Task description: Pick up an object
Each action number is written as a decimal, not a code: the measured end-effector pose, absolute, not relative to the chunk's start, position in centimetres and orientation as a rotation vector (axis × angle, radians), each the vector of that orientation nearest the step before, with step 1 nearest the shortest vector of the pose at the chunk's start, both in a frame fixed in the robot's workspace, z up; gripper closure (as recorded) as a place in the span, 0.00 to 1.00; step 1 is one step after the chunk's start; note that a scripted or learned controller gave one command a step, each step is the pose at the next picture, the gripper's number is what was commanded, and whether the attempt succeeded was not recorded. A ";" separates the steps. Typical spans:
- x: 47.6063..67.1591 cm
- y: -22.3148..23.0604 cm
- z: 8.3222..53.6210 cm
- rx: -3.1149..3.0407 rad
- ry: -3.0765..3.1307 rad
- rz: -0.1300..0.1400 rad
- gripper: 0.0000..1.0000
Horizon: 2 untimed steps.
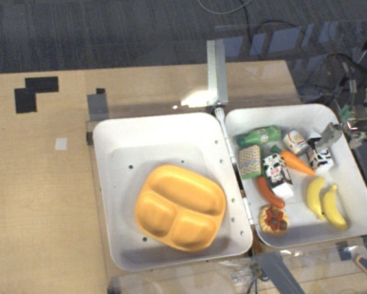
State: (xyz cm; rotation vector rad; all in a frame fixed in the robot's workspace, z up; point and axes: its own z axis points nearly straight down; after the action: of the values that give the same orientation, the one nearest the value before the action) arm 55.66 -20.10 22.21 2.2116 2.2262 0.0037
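The gripper [333, 132] sits at the right rim of the right bin [366, 212], near the upper right corner, and whether it is open or closed cannot be told from this slanted view. Nothing shows between its tips, so the pick is, by my judgement, not yet made. The right bin carries the candidates: a green packet [259, 135] at the top, a small cow-patterned carton [277, 174] in the middle, an orange carrot [297, 161] lying aslant beside it, a second black-and-white carton [320, 158] just below the gripper, a red sausage-like piece [270, 192], a round tart [273, 219] at the lower left and two bananas [326, 202] side by side at the lower right. The left bin [114, 202] holds a yellow divided plate [179, 206] (large, smooth and likely awkward for a two-finger grasp). The nearest thing to the gripper is the black-and-white carton, which touches or nearly touches the carrot's tip. To do this well, I would centre over one item with bare bin floor on both sides, align across its narrow width, and descend straight; the bananas stand well apart from the crowded middle and look the cleaner choice.
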 end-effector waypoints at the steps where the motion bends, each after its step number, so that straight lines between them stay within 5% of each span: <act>1: 56.3 -20.0 24.8 2.073 2.352 0.004 0.00; 2: 52.5 -20.5 27.1 2.180 2.254 0.005 0.00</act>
State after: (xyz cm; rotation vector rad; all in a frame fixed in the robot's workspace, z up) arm 52.47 -20.54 27.11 2.1796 2.2540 0.0046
